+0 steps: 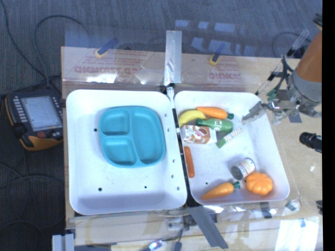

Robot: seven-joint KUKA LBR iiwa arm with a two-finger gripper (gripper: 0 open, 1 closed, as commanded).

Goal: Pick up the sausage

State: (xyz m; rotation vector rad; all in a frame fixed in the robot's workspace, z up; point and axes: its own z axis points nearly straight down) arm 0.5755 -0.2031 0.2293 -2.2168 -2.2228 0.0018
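Grey carpet all round my bench — cables everywhere.

Below me the floor [63,9] is dark grey-blue carpet with a fine ribbed weave, and thin black cables [31,27] loop across it on the left and at the top. A teach pendant [35,116] with a pale screen and an orange-trimmed body lies on the carpet at the left, just beside the bench [131,69]. The bench top is light wood, glossy under clear sheeting that catches pale reflections, with faint red lettering showing through. A strip of silver tape [172,56] runs down its middle, and two small yellow-and-blue tabs [104,48] sit near the back edge. The light is even and cool — soft shadows only.
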